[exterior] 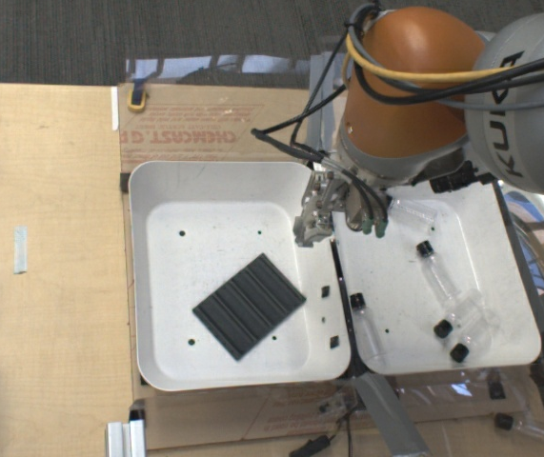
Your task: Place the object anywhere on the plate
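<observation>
A dark grey ribbed plate lies flat and turned at an angle in the left bin, toward its front. My gripper hangs under the orange wrist band, over the wall between the two bins, up and to the right of the plate. A clear plastic object lies in the right bin, to the right of the gripper and apart from it. I see nothing on the plate.
Several small black pieces are scattered in the right bin, and one sits near the divider. The big grey arm covers the back right. Cardboard lies behind the bins, and a wooden bench top lies to the left.
</observation>
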Action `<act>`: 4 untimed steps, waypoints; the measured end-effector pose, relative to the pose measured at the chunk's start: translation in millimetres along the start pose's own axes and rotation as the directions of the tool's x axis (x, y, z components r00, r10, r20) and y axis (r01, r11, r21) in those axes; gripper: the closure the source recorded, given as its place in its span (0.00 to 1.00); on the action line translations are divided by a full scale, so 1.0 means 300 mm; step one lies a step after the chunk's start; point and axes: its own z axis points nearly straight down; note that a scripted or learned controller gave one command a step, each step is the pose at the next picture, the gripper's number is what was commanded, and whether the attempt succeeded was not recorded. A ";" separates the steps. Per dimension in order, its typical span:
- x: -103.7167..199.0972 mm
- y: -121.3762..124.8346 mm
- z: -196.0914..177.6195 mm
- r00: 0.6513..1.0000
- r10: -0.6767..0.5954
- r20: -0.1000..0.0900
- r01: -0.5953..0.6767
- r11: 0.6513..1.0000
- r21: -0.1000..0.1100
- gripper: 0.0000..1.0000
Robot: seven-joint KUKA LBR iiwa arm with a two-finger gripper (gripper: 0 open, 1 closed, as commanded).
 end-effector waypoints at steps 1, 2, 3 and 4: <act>-0.018 -0.161 0.120 0.884 -0.467 -0.001 0.467 0.884 -0.002 1.00; -0.279 0.014 0.141 0.764 -0.646 0.002 0.646 0.764 -0.002 1.00; -0.162 -0.067 -0.120 0.636 -0.772 0.003 0.772 0.636 -0.001 1.00; 0.026 -0.030 -0.384 0.287 -0.958 0.003 0.958 0.287 -0.001 1.00</act>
